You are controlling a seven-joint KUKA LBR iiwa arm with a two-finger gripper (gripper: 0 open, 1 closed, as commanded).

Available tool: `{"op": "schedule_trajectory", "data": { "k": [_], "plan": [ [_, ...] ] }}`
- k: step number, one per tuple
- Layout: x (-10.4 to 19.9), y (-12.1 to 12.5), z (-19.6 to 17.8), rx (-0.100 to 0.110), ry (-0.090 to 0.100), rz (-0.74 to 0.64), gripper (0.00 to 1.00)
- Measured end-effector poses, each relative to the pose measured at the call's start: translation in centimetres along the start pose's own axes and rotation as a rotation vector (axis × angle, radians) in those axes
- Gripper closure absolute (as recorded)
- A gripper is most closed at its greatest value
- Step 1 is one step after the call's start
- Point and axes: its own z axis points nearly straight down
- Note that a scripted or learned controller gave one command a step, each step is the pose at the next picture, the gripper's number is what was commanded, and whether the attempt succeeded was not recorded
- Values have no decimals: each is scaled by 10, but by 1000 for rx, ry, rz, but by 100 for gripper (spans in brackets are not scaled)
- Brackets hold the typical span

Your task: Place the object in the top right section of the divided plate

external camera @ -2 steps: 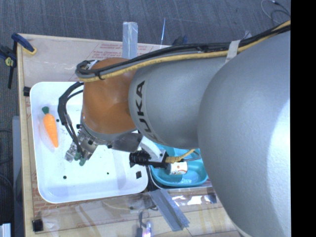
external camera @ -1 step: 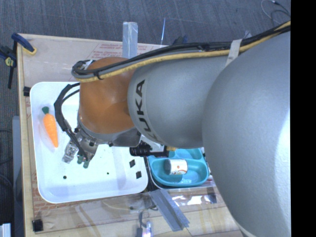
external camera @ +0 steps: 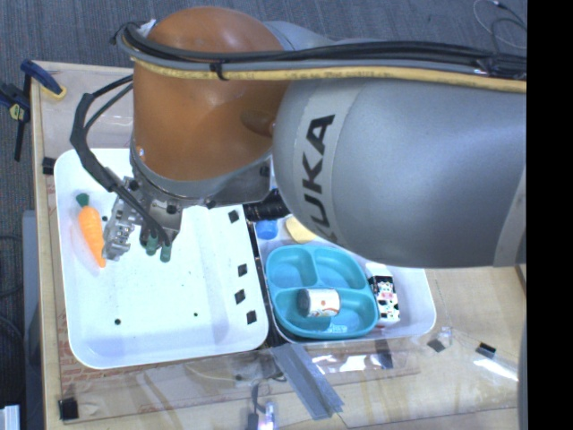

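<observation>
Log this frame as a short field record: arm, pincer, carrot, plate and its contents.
arm: KUKA arm reaches in from the right, over both bins
pincer: pincer over left bin, beside the carrot, nothing seen between its fingers
carrot: toy carrot lies in left bin near its left wall
plate: blue divided plate in right bin
plate contents: small cylindrical object in the plate's near section

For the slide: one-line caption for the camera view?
KUKA arm's pincer hovers beside a toy carrot in the left bin; blue divided plate waits in the right bin.
</observation>
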Motion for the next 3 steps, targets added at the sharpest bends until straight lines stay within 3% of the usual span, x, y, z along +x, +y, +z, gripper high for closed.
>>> {"op": "schedule_trajectory", "data": {
  "k": [1,2,3],
  "plan": [
    [1,0,72,2,4,-412,100],
    [-6,2,73,0,1,-803,100],
    [-13,4,125,1,7,-1059,100]
  ]
}}
